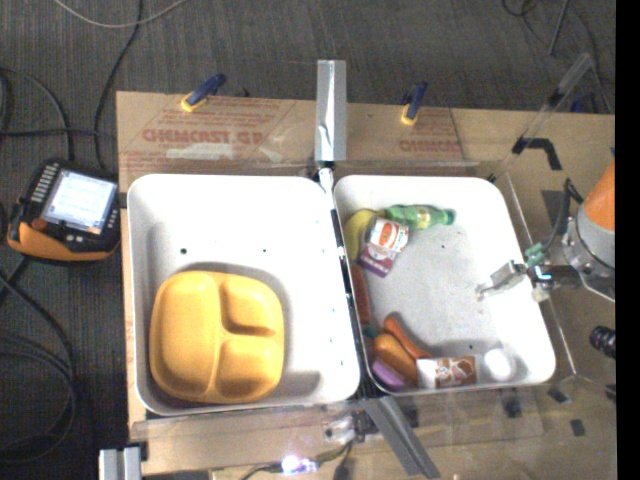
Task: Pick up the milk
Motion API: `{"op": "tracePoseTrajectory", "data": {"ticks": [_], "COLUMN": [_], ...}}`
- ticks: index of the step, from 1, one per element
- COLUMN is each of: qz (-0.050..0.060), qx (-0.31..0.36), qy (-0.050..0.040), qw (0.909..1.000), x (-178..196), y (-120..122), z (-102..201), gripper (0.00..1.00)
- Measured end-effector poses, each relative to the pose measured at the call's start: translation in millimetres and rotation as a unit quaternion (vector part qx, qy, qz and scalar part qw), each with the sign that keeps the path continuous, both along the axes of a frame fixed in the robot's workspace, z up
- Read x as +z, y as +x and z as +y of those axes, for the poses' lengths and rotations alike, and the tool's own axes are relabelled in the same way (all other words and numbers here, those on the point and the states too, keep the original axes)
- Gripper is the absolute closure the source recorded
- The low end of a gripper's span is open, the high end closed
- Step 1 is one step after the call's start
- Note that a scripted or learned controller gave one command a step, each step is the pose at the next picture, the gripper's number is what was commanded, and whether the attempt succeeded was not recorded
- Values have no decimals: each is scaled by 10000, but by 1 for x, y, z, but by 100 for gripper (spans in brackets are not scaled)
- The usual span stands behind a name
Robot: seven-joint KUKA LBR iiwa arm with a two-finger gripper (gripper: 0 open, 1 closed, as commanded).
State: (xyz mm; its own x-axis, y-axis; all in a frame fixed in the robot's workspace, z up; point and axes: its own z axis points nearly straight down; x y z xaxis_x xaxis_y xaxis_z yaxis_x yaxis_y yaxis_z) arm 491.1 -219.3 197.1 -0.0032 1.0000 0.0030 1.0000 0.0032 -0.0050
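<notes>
The small white milk carton with a red-and-brown printed label (446, 372) lies on its side at the near edge of the right-hand shallow white bin (465, 193), its white round cap end (497, 365) pointing toward the bin's near right corner. Just left of the carton, touching or almost touching it, lie two orange sausage-shaped toy pieces (400, 341) and a purple rounded piece (388, 374), packed against the bin's near left corner. At the far left of the same bin sit a green plastic bottle (420, 215) lying on its side, a yellow rounded piece (358, 228) and a small pouch with an orange, white and purple label (383, 245), all crowded together. The pincer (497, 282) hangs over the right side of this bin, well apart from the carton, reaching in from the grey arm with the orange band (608, 218) at the right edge; whether its thin fingers are open or closed I cannot tell, and nothing is seen between them. The left-hand shallow white bin (150, 208) holds a yellow plastic divided tray (217, 335) at its near side. Both bins rest on the brown board surface (480, 128), which has blue-and-yellow clamps (203, 91) at its far edge.
</notes>
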Motion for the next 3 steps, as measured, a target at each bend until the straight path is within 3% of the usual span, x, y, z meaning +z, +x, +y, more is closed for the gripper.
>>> {"op": "tracePoseTrajectory", "data": {"ticks": [1,2,3], "qz": [-3,-18,-11], "qx": [727,1209,777], "qy": [-18,-33,-29], "qw": [9974,9927,9970], "x": [-15,-105,-47], "y": [61,103,170], "z": [46,63,101], "gripper": [0,0,0]}}
